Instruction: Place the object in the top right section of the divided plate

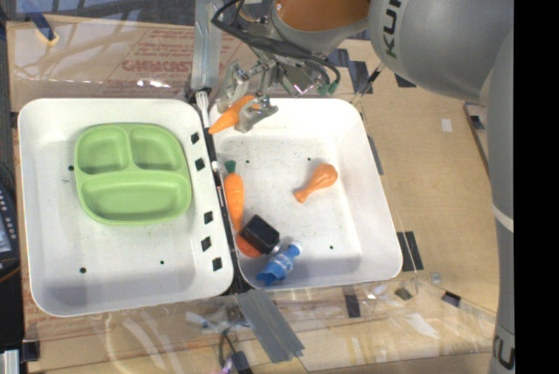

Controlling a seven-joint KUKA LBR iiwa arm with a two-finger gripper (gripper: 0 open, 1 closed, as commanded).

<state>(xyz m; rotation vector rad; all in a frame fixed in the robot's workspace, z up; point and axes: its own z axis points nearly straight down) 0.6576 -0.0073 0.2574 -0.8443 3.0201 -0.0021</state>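
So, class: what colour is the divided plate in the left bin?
Light green divided plate, clearest in the camera view.

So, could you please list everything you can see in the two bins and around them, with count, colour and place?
left bin: one, white, left half of the bench
right bin: one, white, right half of the bench
divided plate: one, light green, three sections, in the left bin's upper part
toy carrot: one, orange with a green top, at the right bin's left wall
chicken drumstick toy: one, orange, middle of the right bin
black block: one, black, lower left of the right bin, lying on an orange item
bottle: one, blue, near the right bin's front edge
carrot-like piece: one, orange, at the gripper, above the bins' shared wall
gripper: one, metallic, over the right bin's top left corner
arm: one, grey with an orange band, reaching in from the right
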